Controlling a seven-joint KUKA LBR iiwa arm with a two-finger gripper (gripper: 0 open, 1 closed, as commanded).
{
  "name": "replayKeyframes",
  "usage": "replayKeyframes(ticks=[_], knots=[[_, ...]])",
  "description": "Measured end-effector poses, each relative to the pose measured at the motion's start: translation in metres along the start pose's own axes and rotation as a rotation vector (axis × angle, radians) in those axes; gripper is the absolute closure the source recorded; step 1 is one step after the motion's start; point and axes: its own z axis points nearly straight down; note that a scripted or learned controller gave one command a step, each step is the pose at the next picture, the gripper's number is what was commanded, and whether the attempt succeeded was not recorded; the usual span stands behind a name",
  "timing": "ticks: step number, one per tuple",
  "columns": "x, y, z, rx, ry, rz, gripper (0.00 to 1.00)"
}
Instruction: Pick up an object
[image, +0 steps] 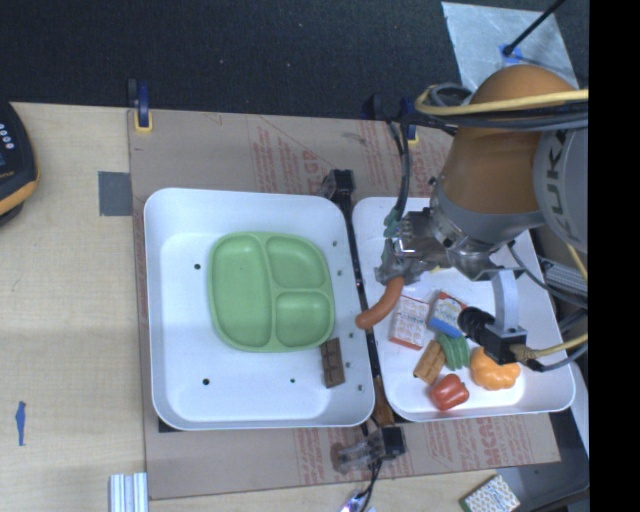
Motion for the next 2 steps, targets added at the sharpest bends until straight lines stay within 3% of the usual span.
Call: replayKeyframes(ticks=[1, 2], knots=[[-0.003, 0.002, 0.0, -0.003, -0.002, 0.005, 0.0], [-0.072, 0.02, 0.01, -0.006, -0.006, 0.013, 0.0]])
